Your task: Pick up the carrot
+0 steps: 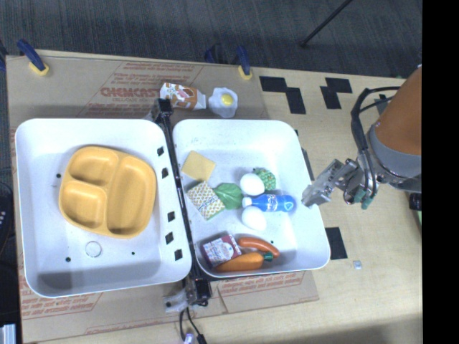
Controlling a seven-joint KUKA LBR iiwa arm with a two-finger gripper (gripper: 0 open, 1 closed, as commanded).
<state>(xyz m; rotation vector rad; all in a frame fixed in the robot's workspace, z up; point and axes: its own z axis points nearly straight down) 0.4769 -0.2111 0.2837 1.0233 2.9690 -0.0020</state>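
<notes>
The carrot (240,263) is orange with a green stub at its right end. It lies flat against the front wall of the right bin (305,229), just in front of a red sausage (257,245) and a red packet (221,249). My gripper (334,190) hangs outside the right bin, past its right wall and over the bench. It is open with nothing between its fingers. It sits well to the right of the carrot and further back.
The right bin also holds a cheese wedge (198,166), a checkered packet (206,199), a green leaf (229,194), two white eggs (252,184), and a blue bottle (274,203). A yellow divided plate (107,190) fills the left bin (32,213). Two small items (224,101) lie behind the bins.
</notes>
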